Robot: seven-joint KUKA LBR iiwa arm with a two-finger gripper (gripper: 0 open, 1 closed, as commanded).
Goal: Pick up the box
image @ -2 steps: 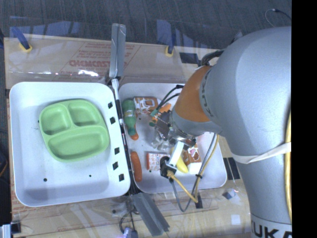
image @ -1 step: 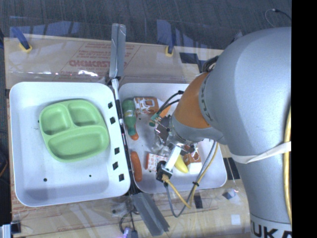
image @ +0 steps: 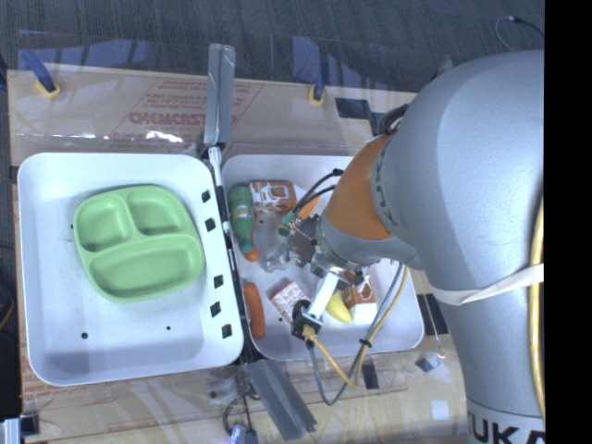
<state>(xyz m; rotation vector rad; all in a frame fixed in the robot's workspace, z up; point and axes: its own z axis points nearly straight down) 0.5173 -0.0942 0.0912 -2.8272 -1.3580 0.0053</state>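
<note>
An orange and white box (image: 274, 194) lies at the back of the right bin (image: 402, 333). A smaller red and white box (image: 289, 296) lies near the bin's front, and a brown and white box (image: 363, 293) sits partly under the arm. My gripper (image: 279, 251) hangs low over the middle of the bin, between the orange box and the red one, just right of a green bottle (image: 240, 216). The wrist and orange band (image: 356, 197) cover the bin's right half. Nothing is visibly held.
An orange sausage-shaped item (image: 254, 311) lies along the right bin's left wall, and a yellow item (image: 339, 311) lies by the brown box. The left bin (image: 46, 322) holds a green divided plate (image: 139, 241). Cables hang over the right bin's front rim.
</note>
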